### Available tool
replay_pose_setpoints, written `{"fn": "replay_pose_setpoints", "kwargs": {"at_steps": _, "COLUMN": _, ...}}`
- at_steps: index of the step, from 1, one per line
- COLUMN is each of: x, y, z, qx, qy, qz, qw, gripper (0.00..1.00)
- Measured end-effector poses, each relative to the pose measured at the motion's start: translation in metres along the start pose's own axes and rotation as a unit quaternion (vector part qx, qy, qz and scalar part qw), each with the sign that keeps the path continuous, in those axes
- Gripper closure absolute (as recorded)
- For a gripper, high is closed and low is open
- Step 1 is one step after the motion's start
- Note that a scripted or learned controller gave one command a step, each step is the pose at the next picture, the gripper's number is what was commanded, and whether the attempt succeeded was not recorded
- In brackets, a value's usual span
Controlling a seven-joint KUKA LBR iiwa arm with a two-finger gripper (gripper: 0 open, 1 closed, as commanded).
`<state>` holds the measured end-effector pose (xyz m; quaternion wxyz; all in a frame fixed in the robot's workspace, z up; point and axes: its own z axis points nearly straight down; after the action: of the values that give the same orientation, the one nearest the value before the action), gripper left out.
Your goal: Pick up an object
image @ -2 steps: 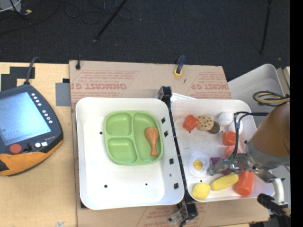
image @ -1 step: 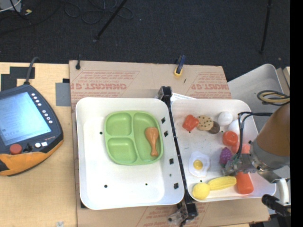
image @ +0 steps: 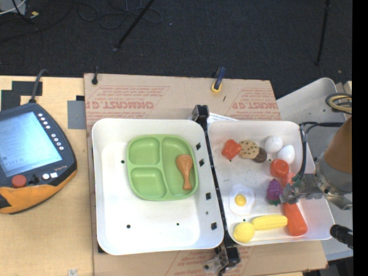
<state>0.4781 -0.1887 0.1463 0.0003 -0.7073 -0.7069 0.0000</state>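
Camera view from above, and the action sits in the right-hand shallow white bin (image: 313, 234), where the toy food is crowded. Nearest the arm lie a small purple bunch of plastic grapes (image: 273, 191) and a long orange-red plastic carrot (image: 295, 219), with a round red plastic tomato (image: 280, 168) just above them. Any of these could be the object to pick; I judge the grapes or the carrot the likeliest, being closest to the tool.

So how far along? Nothing has been lifted: every piece rests on the bin floor, so the grasp and the raise are both left to do. The dark two-finger gripper (image: 292, 192) is low at the bin's right side, just beside the grapes and over the carrot's top end, but whether it is spread or pinched I cannot tell (it is a dark tangle of metal and cable from here).

Further out in the same bin: a yellow plastic corn cob (image: 269, 223) touching a yellow plastic lemon (image: 244, 232), a fried-egg toy (image: 241, 200), two white plastic eggs (image: 279, 148), a speckled cookie (image: 249, 149) and a red plastic pepper (image: 231, 149). The left white bin (image: 109, 211) holds a green divided plastic tray (image: 146, 180) with a brown toy drumstick (image: 186, 170) in its right compartment.

Most of the grey arm (image: 342, 160) is cut off at the right edge.
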Motion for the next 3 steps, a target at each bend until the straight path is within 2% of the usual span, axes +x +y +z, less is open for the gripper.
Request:
{"fn": "replay_pose_setpoints", "kwargs": {"at_steps": 1, "x": -0.007, "y": -0.005, "z": -0.057, "qx": 0.0, "qy": 0.0, "qz": 0.0, "qw": 1.0, "gripper": 1.0}}
{"fn": "replay_pose_setpoints", "kwargs": {"at_steps": 2, "x": -0.008, "y": -0.005, "z": -0.082, "qx": 0.0, "qy": 0.0, "qz": 0.0, "qw": 1.0, "gripper": 1.0}}
{"fn": "replay_pose_setpoints", "kwargs": {"at_steps": 3, "x": 0.032, "y": 0.017, "z": -0.088, "qx": 0.001, "qy": 0.001, "qz": -0.002, "qw": 1.0, "gripper": 1.0}}
